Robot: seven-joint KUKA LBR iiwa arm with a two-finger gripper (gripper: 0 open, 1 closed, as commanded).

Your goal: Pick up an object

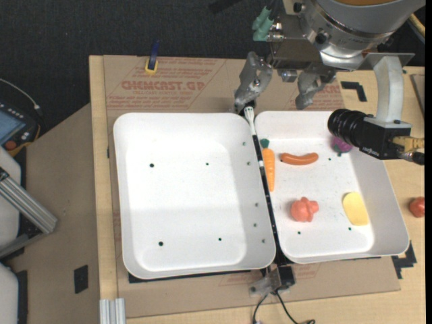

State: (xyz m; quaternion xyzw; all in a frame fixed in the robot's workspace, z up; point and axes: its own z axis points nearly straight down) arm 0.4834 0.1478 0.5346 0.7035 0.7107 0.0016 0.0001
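Arm (358, 12) reaching in over the far edge of the right bin (385, 238)
Its gripper (280, 94) hangs fingers spread (nothing between them) above the bins' far rim; carrot (268, 168), sausage (298, 158), red piece (304, 208) and yellow piece (356, 208) lie in the right bin

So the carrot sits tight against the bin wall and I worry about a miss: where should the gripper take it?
Grip the carrot at its thick orange upper body, coming straight down. It lies lengthwise along the right bin's left wall, so fingers probably fit best closing end to end, not across.
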